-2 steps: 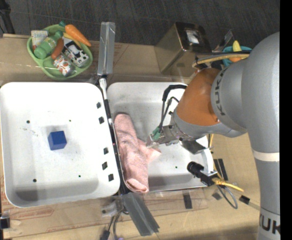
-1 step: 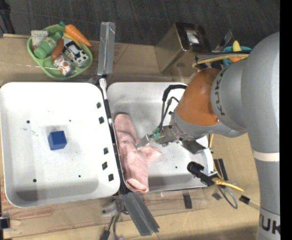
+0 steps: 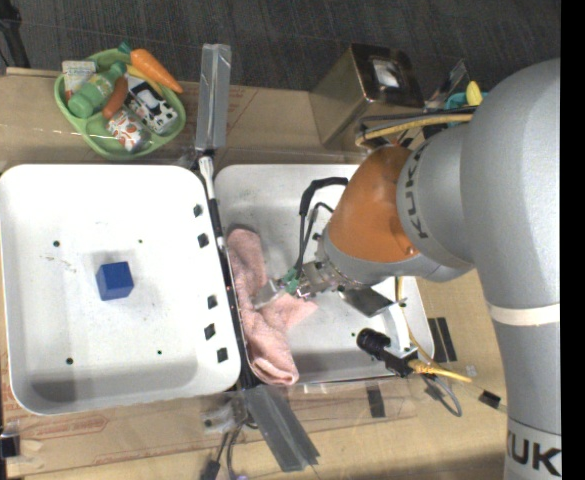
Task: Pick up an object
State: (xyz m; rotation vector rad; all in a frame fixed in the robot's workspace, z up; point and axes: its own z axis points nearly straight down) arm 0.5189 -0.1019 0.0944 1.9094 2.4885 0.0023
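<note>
**My fingers over the pink cloth in the right bin**

My fingers (image 3: 284, 290) are low in the right bin (image 3: 272, 183), at the pink cloth (image 3: 262, 313). I cannot tell if they are spread or pressed together. The cloth is soft and crumpled, and it lies along the left wall of this bin. The left bin (image 3: 32, 268) is white and shallow, and it holds one small blue cube (image 3: 115, 280). Behind it on the surface (image 3: 272, 108) stands a green bowl (image 3: 77, 120) full of toy food; one piece is an orange carrot (image 3: 154, 68). On my arm I read part of "KUKA".
</note>
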